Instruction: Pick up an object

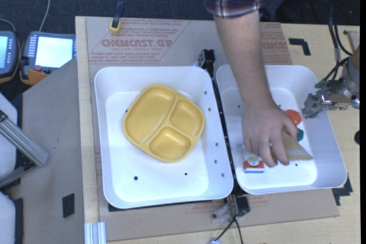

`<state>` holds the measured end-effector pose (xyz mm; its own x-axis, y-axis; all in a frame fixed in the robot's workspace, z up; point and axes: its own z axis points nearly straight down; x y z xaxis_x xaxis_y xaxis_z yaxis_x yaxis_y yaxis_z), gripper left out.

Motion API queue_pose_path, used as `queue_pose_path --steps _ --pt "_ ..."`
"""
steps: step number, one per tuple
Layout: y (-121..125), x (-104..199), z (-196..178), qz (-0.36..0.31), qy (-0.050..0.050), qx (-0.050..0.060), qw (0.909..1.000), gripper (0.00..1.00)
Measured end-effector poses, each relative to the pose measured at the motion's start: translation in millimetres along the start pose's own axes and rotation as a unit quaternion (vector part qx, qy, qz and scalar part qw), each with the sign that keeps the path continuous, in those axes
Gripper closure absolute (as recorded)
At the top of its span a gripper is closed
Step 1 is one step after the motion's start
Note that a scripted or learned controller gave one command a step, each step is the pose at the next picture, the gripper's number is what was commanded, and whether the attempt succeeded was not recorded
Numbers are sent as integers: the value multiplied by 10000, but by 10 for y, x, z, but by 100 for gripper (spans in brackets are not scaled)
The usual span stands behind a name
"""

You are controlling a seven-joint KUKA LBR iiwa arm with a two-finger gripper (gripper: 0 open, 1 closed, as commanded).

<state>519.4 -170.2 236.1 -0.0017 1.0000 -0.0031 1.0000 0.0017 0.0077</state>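
Observation:
A yellow divided plate (pixel 164 129) lies in the left white bin (pixel 114 180). In the right white bin (pixel 329 174) a person's hand (pixel 264 137) reaches down over several small items: a red and white carton (pixel 253 165), a tan wedge (pixel 298 148), a red-orange piece (pixel 293 117) and a bit of teal (pixel 299 135). The hand hides parts of them. My gripper (pixel 315 103) hangs at the right bin's right rim, beside the red-orange piece and apart from it. Nothing shows between its tips.
The person's forearm (pixel 243 54) in a plaid sleeve crosses from the top down over the right bin. A blue and yellow clamp (pixel 116 17) sits at the board's far left edge. Screens (pixel 51 51) stand off the bench at left. Cables (pixel 337 48) hang at right.

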Motion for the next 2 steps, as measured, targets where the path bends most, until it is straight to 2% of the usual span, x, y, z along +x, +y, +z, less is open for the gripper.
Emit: queue_pose_path --steps 1,2 --pt "284 445 -56 -18 12 19 10000 100" --pt "451 907 -117 -18 15 22 10000 100"
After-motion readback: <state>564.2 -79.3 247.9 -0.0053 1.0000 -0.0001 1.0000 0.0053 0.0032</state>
